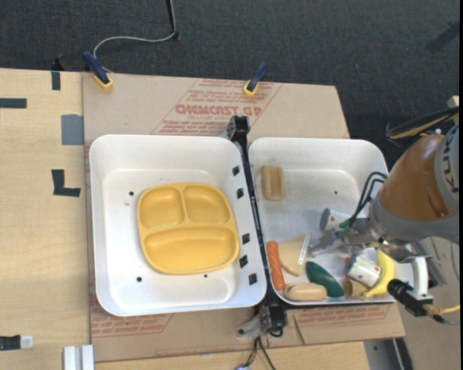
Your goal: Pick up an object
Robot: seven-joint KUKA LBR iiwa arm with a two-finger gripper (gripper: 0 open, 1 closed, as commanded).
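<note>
My gripper [317, 234] is low in the right bin [316, 149], near its middle, at the end of the grey and orange arm coming in from the right. It stands open, with nothing between its fingers. Just below and left of it lies a cream wedge [292, 253]. A dark green piece [322, 277], a tan roll [306, 291] and an orange carrot-like stick [274, 261] lie along the bin's near side. A white can [363, 270] and a yellow banana [386, 274] sit under the wrist. A tan block [272, 182] lies apart at the far left of that bin.
The left bin [108, 206] holds a yellow divided plate [188, 228]. A black clip bar [245, 199] runs between the two bins. Both bins rest on a cardboard sheet [208, 110] held by yellow and blue clamps.
</note>
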